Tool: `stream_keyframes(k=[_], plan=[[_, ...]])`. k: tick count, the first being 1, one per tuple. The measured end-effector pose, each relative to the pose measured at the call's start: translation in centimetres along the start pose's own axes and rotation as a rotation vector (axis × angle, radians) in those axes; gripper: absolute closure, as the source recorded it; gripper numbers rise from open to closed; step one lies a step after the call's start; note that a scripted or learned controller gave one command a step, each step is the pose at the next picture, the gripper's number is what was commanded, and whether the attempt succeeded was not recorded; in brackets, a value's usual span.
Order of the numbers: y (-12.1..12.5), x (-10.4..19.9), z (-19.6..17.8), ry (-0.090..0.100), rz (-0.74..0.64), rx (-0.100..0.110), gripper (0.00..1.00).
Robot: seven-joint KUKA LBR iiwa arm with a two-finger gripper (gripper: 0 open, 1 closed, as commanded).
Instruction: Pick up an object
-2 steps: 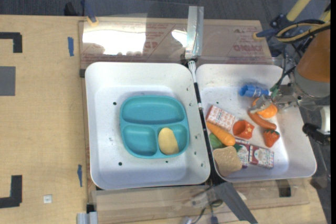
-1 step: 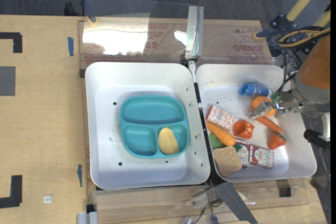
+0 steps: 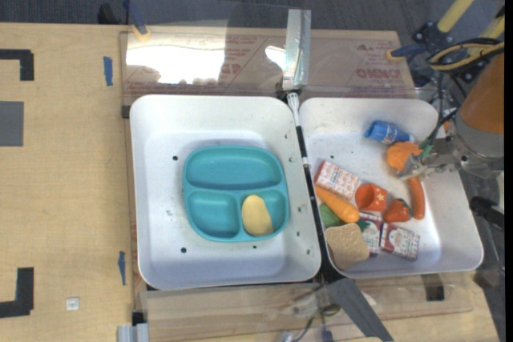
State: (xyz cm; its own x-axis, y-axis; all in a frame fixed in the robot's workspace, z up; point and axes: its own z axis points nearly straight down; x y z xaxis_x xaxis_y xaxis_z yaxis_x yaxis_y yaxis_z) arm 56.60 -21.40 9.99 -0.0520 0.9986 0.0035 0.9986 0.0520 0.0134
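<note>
Orange fruit (roundish, no clear axis) touches jaws.

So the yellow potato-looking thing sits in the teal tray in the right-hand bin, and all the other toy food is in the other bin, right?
Not quite. In the camera view the teal tray holding the yellow potato-looking thing sits in the left bin, not the right. The other toy food is indeed in the other bin, the right one.
</note>
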Motion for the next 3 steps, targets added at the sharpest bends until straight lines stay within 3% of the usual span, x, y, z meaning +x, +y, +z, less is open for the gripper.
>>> stream_keyframes(k=[1,2,3], plan=[[7.0,6.5,-11.1,-0.005,0.15,0.001,1.0],[7.7,7.2,-1.8,-0.005,0.349,0.022,1.0],[11.3,14.5,-8.9,-0.002,0.321,0.002,1.0]])
